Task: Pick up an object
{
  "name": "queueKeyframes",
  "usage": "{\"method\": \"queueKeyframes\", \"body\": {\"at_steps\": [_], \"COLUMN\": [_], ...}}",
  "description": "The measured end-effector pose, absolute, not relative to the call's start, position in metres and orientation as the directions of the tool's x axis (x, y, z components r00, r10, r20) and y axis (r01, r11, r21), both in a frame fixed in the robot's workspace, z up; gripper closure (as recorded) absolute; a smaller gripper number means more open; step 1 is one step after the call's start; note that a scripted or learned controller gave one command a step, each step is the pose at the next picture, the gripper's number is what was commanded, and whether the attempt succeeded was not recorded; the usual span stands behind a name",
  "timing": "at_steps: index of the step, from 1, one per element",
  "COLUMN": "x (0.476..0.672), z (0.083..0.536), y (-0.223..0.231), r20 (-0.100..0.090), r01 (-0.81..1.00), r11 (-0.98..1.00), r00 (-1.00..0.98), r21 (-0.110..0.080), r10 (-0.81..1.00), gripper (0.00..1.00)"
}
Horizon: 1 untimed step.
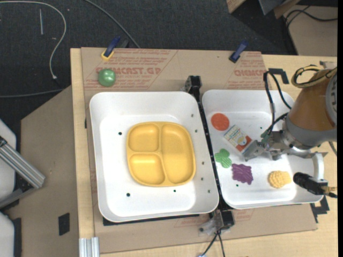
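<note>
Green ball [107,77] sits out on the table [161,68], far left of the fingers, outside both bins. Left bin [102,159]: 1 yellow divided plate [161,153] with 3 compartments, nothing visible in them, well left of the fingers.

Right bin [252,103] holds 5 small items. Orange disc [220,121] up-left of the fingers. Small printed box [237,138] just left of them, nearest candidate. Green leafy piece [223,157] and purple bunch [242,173] below-left. Yellow bumpy piece [278,179] below, slightly right.

Gripper [256,148] sits low over the right bin, fingers [251,151] pointing left toward the box. Can't tell whether they're parted or closed, too blurry and part hidden by the wrist. Nothing visibly between them.

Handling, my guess: the box is light, stiff card with flat sides, so pinch across the narrow width; it may slide on smooth plastic. The toy foods look like light hard plastic; lumpy shapes could slip or roll out. The disc lies flat, hard to get under.
</note>
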<state>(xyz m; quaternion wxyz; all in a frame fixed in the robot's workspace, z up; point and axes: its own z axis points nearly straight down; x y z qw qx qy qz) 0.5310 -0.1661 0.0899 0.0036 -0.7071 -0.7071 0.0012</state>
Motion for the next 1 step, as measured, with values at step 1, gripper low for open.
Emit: {"method": "queueKeyframes", "body": {"at_steps": [1], "x": [0.5327], "z": [0.1037], "y": [-0.1665], "r20": [0.002], "r01": [1.0], "r11": [0.0], "r00": [0.0], "r21": [0.0], "r10": [1.0], "gripper": [1.0]}}
